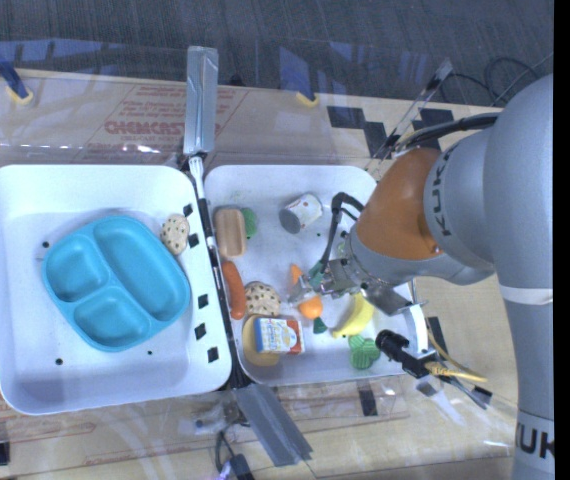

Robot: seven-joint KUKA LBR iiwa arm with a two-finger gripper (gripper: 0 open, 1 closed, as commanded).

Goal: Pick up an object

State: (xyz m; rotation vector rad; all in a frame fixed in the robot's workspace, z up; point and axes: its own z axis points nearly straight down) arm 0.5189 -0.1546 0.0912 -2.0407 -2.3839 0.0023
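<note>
Because the right bin [265,183] is crowded, a clean pick would best be made by choosing one item with free space on two sides and descending straight over it, so that neighbours are not nudged. The gripper [317,286] is seen low over the middle of that bin, just beside an orange piece [310,307] and a banana [355,316]; a small carton [277,335] and a cookie [261,296] lie near, to the camera's left of it. Nothing can be confirmed between the fingers, and whether they are spread or closed cannot be told from this view, since the wrist hides them. The orange piece or the banana is judged the likeliest target. The arm [485,208] is reached in from the camera's right, the orange band [400,213] bent over the bin's far edge and the wrist tipped downward. A cup [303,211] and a bread roll [230,231] are noted farther off; a blue tray [115,283] sits in the left bin [15,368].
</note>
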